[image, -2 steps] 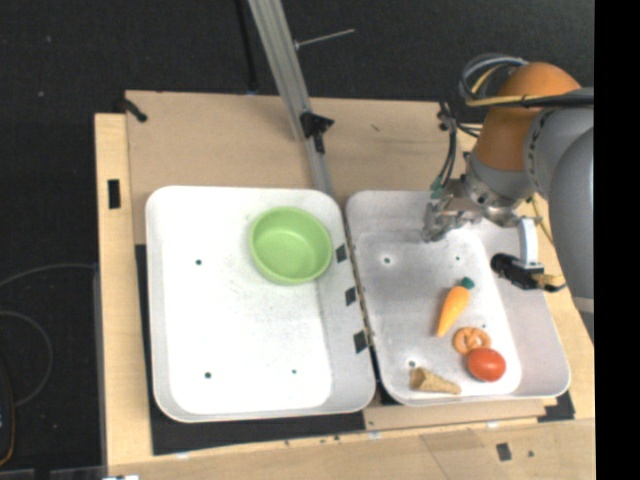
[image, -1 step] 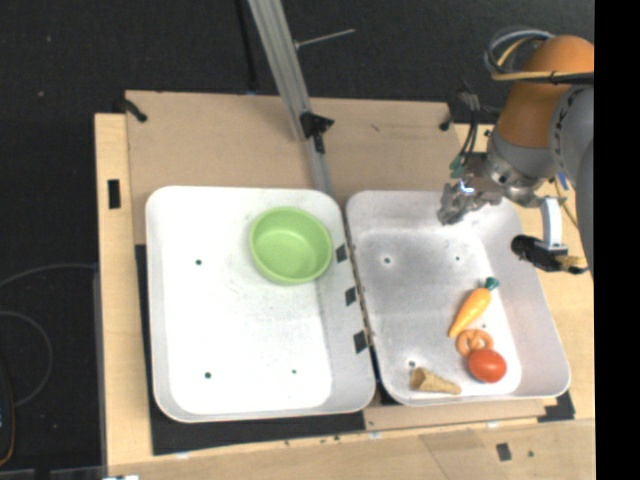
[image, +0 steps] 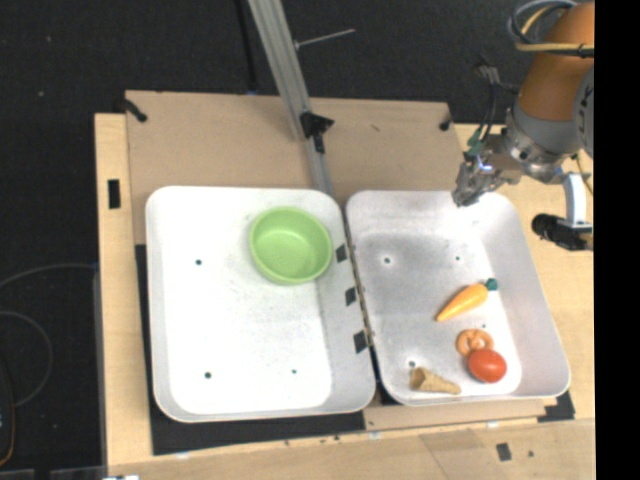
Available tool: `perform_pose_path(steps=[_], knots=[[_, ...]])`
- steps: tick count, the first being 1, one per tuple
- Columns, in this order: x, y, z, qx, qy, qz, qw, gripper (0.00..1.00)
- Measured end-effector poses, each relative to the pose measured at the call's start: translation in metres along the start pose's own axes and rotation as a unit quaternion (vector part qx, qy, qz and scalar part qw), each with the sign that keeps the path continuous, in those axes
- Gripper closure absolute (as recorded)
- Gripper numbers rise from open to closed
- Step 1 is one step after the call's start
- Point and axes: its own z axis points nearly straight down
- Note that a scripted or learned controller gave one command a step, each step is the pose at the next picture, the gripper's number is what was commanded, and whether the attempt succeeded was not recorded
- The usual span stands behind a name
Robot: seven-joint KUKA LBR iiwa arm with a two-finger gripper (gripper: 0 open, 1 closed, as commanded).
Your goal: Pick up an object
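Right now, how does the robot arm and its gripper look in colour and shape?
The arm has a rounded orange section above a grey metallic wrist. Thin dark cables run beside it, and pale tubing loops at the top. The gripper is small, dark grey and tapers downward.

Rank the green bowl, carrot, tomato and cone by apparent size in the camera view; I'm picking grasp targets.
1. green bowl
2. carrot
3. cone and tomato: too close to rank, the cone longer, the tomato rounder.

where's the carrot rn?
Camera view: the carrot lies in the right bin, right of its middle, just above the tomato and well below the gripper.
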Motion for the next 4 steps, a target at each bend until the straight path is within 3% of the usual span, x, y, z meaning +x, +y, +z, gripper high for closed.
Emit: perform_pose_path(steps=[3, 4], knots=[[0.147, -0.022, 0.004, 0.004, 0.002, -0.002, 1.0, 1.0], [0.194, -0.04, 0.004, 0.004, 0.002, -0.002, 1.0, 1.0]])
